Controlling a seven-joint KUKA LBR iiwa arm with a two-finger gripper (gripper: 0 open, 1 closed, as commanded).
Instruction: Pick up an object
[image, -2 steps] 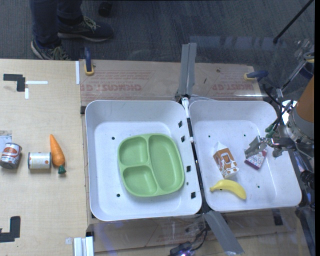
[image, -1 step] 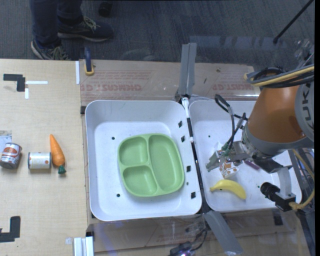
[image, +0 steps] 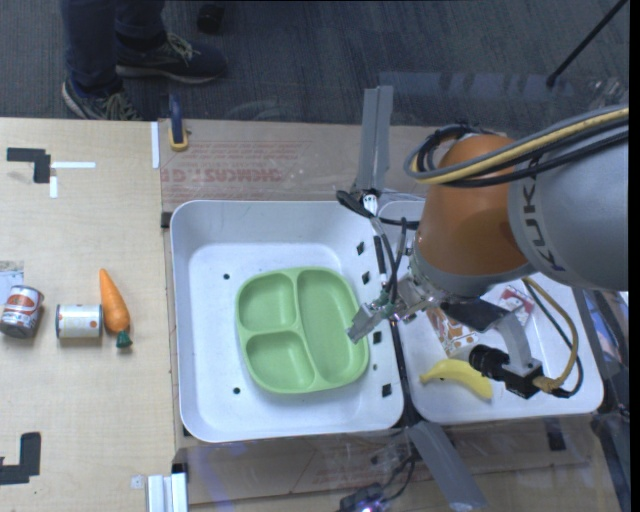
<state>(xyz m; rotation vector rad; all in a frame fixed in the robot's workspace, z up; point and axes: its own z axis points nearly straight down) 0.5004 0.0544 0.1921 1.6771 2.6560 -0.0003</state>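
Nothing is lifted yet: the jaws (image: 368, 322) are hanging at the green divided plate (image: 300, 330)'s right rim, mid-frame in the left bin (image: 190, 300); whether released or clenched, I cannot tell.

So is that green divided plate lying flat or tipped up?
Flat. The green plate rests right side up on the left bin's floor, all three compartments facing up, none visibly holding anything.
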